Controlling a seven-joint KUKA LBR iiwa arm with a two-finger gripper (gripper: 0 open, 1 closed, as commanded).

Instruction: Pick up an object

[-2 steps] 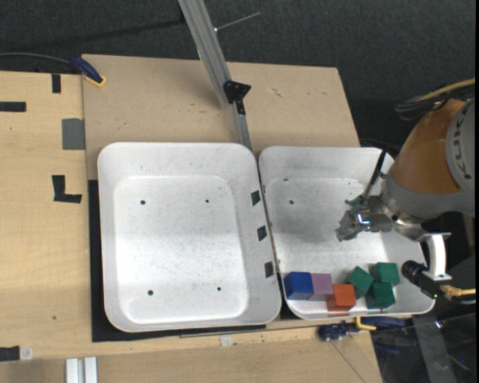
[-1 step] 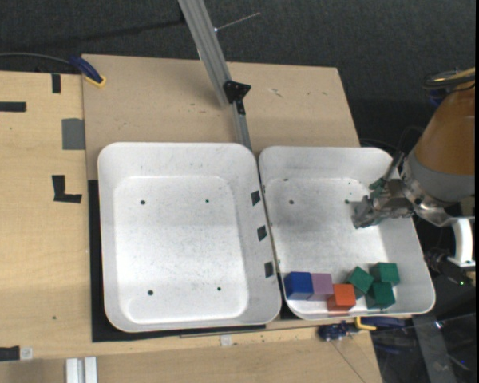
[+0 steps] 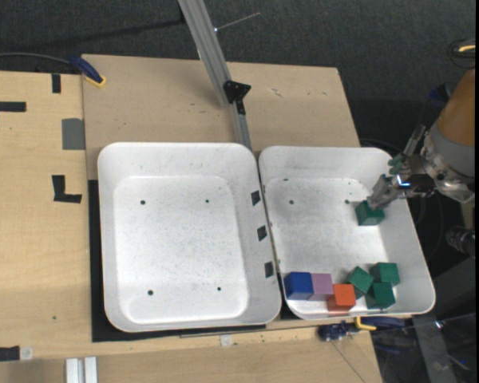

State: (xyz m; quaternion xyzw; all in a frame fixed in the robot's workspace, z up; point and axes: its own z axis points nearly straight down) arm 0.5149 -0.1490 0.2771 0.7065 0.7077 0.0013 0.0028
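In the camera view, two shallow white bins stand side by side on the wooden worktop. The left bin takes the middle of the frame and the right bin lies just beside it, toward the lower right.

The arm comes in from the right edge of the frame, with its orange band at the upper right. Its gripper is over the right part of the right bin. The fingers point down to the left and their tips are at a green block, which lies alone near the right wall of this bin. The fingers are small and blurred, so I cannot tell if they are wide or narrow, or if they close on the block.

Along the lower wall of the right bin there is a group of blocks close together: a blue block, a light purple block, an orange block and three more green blocks.

A grey metal bar runs from the top of the frame down between the bins.
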